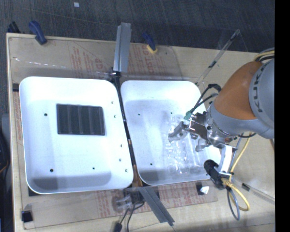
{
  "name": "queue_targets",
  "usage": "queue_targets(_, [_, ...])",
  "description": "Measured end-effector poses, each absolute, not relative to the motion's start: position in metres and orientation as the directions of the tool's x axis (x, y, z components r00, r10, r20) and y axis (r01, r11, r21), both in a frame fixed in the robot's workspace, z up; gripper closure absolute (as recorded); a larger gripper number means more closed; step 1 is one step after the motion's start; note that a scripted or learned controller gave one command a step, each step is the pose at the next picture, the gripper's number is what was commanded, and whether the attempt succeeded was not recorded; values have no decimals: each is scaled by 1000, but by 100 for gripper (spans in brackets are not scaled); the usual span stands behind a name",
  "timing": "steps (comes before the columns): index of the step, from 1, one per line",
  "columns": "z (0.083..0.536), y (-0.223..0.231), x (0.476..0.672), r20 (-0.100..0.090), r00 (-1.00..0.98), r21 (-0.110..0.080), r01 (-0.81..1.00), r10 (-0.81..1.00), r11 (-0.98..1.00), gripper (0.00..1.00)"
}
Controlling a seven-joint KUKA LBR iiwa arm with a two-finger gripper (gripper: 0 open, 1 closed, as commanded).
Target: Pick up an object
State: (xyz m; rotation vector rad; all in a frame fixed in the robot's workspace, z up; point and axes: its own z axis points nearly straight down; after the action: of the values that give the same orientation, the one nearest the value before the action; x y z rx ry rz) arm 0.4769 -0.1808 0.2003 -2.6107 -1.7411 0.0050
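The surface [62, 57] was a pale board with red printing, and blue clamps [37, 32] held its far edge. Two shallow white bins stood on it side by side, their inner rims touching along a dark seam.

The left bin [33, 95] held a dark ribbed rectangle [80, 119] lying flat near its middle. Around this rectangle the white floor was free on all sides, up to the rounded walls.

The right bin [140, 100] had open floor in its left half, near the seam. In its right half lay a clear crumpled plastic wrapper [177, 153]. It reached from near the middle of the bin toward the near rim, and it was hard to tell where its edges ended.

The arm [241, 100], grey with an orange band, came over the right rim of the right bin. The tool [183, 129] was low over the upper end of the wrapper, close to the right wall. Its fingers were mixed with the shiny plastic, so I could not tell if they were open or closed, or if they held the wrapper.
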Motion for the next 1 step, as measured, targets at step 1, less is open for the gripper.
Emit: queue_targets(1, [253, -202, 486, 0, 209, -1, 978, 978, -209, 0])
